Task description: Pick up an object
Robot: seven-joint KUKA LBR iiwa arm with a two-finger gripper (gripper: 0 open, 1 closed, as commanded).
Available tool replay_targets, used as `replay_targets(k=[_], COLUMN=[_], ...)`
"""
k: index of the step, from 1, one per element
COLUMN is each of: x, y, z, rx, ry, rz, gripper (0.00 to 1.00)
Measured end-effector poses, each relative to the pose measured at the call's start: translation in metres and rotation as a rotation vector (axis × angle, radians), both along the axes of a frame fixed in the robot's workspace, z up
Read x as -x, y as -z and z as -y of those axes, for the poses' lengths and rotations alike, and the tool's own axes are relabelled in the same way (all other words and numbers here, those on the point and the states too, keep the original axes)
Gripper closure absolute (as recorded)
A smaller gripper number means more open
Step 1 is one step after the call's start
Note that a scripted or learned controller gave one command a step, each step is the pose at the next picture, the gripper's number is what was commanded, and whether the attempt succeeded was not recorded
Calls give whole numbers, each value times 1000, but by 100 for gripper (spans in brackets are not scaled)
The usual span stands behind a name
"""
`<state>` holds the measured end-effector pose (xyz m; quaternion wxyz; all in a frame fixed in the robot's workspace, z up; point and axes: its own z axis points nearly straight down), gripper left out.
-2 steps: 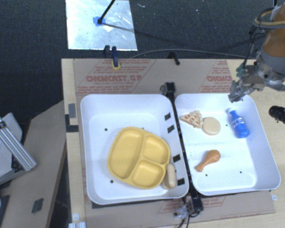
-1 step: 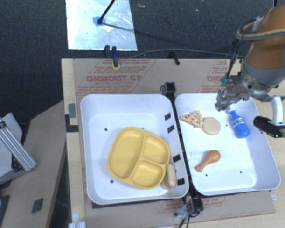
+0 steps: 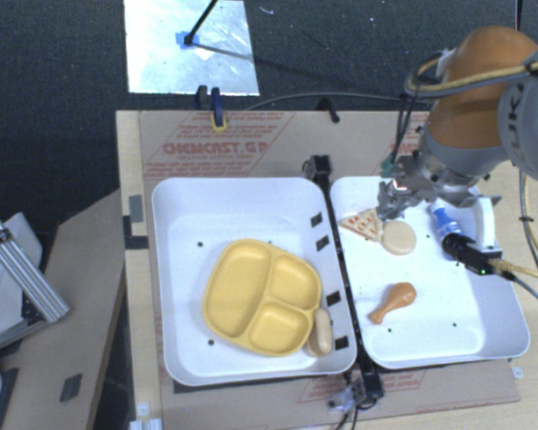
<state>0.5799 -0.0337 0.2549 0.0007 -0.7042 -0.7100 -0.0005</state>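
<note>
In the right bin (image 3: 493, 334) lie a tan pizza slice (image 3: 362, 224), a round pale cookie (image 3: 398, 239) and an orange-brown drumstick (image 3: 394, 301). My gripper (image 3: 391, 203) hangs over the upper part of this bin, just above and between the pizza slice and the cookie. Nothing shows between its fingers. A small blue thing (image 3: 442, 219) lies to the right of the cookie.
The left bin (image 3: 176, 213) holds a yellow divided tray (image 3: 258, 294), with a beige bread roll (image 3: 321, 331) against the tray's lower right corner. A black divider (image 3: 336, 251) runs between the bins. The arm's bulk sits over the right bin's upper right corner.
</note>
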Motion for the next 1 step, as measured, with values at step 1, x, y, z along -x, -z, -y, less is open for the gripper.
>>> replay_targets(k=[1], x=[5], y=[5], z=[-46], rx=[1], ry=[1], rz=[1], gripper=[100])
